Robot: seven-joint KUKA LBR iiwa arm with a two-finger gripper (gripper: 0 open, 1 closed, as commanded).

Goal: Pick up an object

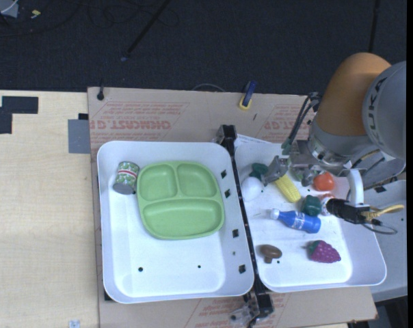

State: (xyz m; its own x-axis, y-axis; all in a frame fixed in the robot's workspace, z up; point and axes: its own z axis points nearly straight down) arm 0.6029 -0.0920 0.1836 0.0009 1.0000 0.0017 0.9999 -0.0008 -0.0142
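Camera view, right bin [370, 268]: pincer [283, 166] hanging low, can't tell if open or closed. Yellow corn [287, 188] right beneath, blue bottle [297, 220] further below, purple grapes [323, 251] beyond that.

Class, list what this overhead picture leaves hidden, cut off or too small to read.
- Gripper: fingers lost among the toys; open or shut unclear.
- Green toy: partly behind the gripper, kind unclear.
- Can label: too small to read.
- Arm: cut off by the right edge.
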